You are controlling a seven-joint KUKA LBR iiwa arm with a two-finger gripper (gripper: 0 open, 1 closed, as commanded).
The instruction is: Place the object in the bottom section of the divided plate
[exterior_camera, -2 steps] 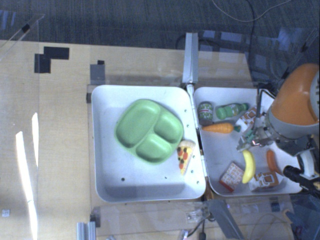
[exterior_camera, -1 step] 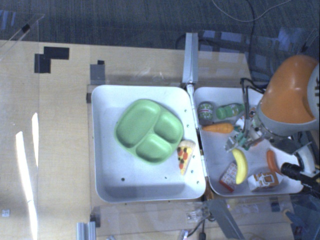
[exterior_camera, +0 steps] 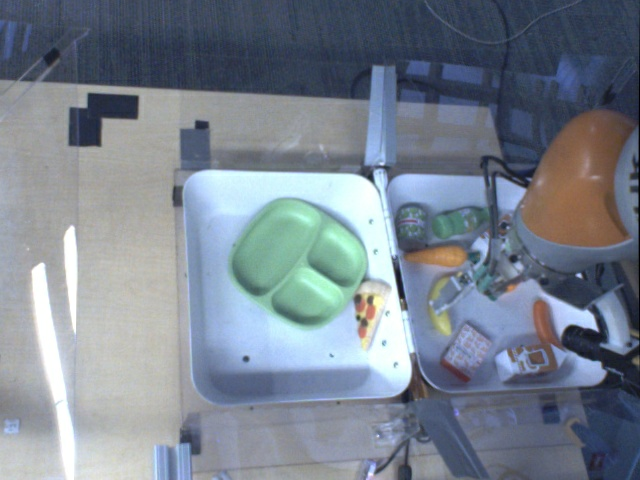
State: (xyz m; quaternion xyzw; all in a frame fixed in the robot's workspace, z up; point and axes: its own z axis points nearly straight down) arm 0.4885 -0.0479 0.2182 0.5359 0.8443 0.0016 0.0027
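Apparently you're at picking: gripper (exterior_camera: 468, 284), claw state untellable, hovers over the banana (exterior_camera: 440, 308) right of centre; grasp next.

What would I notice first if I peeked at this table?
Probably the big green divided plate in the middle of the left bin. Next, the arm's bright orange band at the right, above the right bin, where toy foods like a carrot and a banana lie.

Even bright light; glare streaks on bench (exterior_camera: 60, 298) left; slightly soft focus.
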